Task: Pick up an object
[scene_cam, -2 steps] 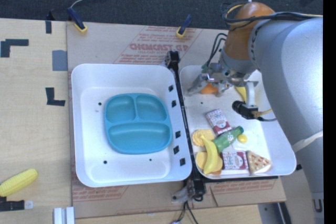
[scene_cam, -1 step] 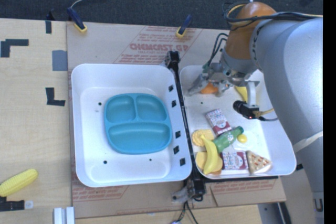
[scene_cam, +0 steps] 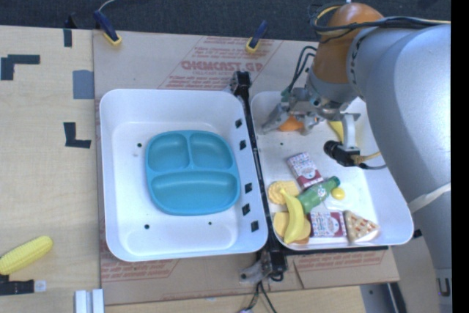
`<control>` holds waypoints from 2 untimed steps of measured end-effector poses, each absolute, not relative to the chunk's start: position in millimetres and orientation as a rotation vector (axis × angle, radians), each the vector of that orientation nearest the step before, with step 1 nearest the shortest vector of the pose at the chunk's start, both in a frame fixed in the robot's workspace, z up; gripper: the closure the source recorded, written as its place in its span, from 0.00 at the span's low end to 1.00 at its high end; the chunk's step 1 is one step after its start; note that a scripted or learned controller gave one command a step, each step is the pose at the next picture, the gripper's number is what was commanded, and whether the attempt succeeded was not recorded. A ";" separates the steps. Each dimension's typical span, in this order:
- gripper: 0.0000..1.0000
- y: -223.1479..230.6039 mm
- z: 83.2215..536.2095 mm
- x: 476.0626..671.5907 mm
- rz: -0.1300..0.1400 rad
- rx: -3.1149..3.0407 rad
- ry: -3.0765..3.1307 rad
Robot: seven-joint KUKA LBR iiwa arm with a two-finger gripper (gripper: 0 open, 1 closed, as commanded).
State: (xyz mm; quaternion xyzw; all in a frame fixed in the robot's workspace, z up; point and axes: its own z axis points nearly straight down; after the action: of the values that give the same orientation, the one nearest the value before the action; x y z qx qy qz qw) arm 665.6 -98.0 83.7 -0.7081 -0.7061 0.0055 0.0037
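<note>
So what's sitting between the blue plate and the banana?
In the camera view, the two bins' touching walls with black clips lie between the blue plate and the banana.

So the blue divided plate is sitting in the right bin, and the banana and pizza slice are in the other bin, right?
Not quite. The camera view shows the blue divided plate in the left bin, not the right one. The banana and pizza slice do lie in the other bin, the right bin.

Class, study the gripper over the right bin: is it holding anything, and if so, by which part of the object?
It cannot be told. The gripper sits right at an orange object in the right bin, but no hold shows.
</note>
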 end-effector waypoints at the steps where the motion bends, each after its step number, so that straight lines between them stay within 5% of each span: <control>1: 0.00 -97.1 83.7 665.6 0.018 -2.221 -2.213; 2: 0.00 -105.4 84.1 666.6 0.009 -2.214 -2.216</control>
State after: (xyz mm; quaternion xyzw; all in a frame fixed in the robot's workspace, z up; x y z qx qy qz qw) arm 666.6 -105.4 84.1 -0.7069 -0.7073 0.0029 0.0044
